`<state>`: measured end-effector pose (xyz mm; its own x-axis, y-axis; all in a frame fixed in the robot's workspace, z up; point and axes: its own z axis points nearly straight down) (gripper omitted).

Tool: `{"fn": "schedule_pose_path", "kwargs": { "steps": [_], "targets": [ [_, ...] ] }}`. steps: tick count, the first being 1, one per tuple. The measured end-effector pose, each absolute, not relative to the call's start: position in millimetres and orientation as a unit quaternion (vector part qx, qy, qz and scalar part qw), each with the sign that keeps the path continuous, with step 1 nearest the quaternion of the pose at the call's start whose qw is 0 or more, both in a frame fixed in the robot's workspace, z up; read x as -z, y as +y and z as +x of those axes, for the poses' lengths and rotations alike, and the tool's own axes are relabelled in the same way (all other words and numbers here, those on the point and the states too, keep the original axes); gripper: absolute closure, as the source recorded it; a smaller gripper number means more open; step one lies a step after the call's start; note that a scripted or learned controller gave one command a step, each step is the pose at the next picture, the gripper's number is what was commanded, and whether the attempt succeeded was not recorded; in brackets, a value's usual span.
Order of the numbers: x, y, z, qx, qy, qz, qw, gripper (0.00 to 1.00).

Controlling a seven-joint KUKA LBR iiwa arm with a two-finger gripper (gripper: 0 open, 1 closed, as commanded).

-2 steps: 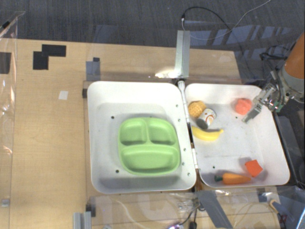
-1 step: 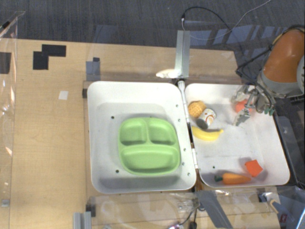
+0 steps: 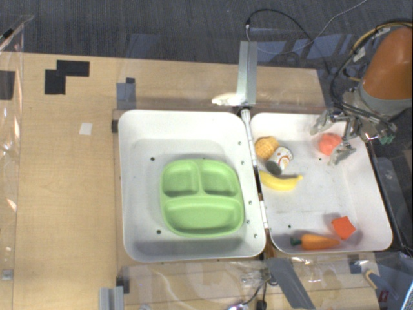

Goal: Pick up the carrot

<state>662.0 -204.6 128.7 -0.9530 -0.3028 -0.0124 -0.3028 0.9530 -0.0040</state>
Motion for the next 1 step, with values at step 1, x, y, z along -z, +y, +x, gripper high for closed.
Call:
{"fn": "schedule_pose_path", "kwargs": {
  "steps": [1],
  "targets": [
    [-90.0, -204.9, 658.1, 0.0024, 0.962, -0.272, 0.007, 0.0]
  ]
}}
